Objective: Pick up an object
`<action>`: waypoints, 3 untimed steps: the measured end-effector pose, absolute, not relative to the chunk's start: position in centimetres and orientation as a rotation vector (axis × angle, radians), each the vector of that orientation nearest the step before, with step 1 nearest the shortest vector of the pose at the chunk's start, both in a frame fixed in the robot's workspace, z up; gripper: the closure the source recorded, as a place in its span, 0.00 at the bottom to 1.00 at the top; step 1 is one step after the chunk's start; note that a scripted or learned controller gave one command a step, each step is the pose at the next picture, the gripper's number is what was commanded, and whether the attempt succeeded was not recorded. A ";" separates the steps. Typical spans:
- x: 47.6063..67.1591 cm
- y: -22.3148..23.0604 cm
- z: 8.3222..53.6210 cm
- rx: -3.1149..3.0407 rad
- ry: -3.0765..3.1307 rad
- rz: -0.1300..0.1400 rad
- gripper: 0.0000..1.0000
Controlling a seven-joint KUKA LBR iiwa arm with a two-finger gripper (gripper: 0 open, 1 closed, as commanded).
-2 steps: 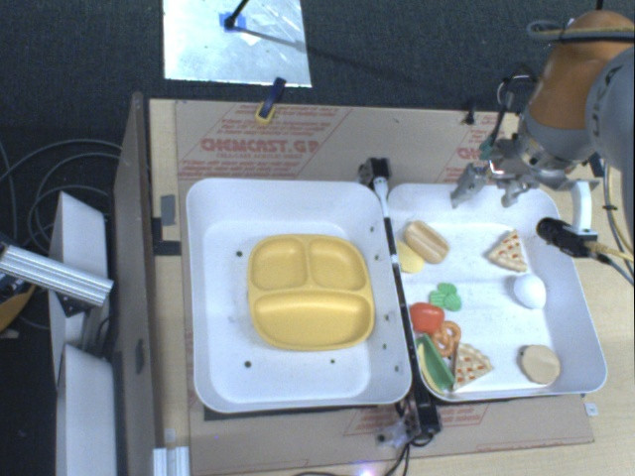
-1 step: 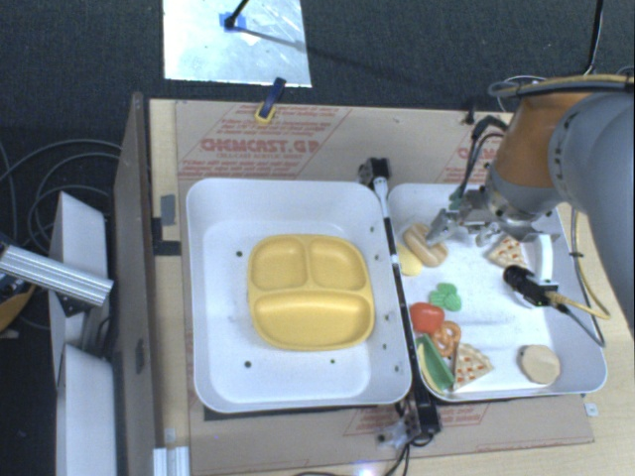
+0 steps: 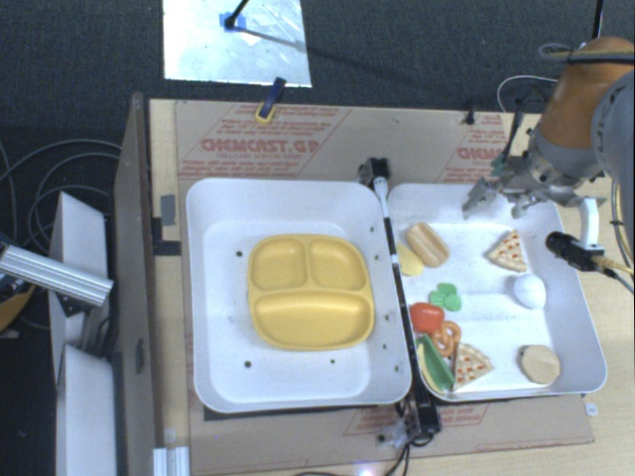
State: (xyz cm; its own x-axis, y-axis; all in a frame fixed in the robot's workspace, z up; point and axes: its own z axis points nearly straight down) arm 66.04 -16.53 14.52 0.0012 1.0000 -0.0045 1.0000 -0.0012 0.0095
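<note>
Gripper (image 3: 499, 194), upper right of frame: fingers spread, nothing held. Risk: closing wide of the nearest pizza slice (image 3: 508, 252), gripping air.

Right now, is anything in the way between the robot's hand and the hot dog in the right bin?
Nothing visible blocks it. The hand hangs over the right bin's far edge, and the hot dog lies down-left of it with bare white floor between.

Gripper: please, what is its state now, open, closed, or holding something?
Gripper: open, holding nothing, above the far edge of the right bin.
</note>
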 end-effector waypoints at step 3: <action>61.4 -20.6 11.0 2.220 2.222 -0.001 0.00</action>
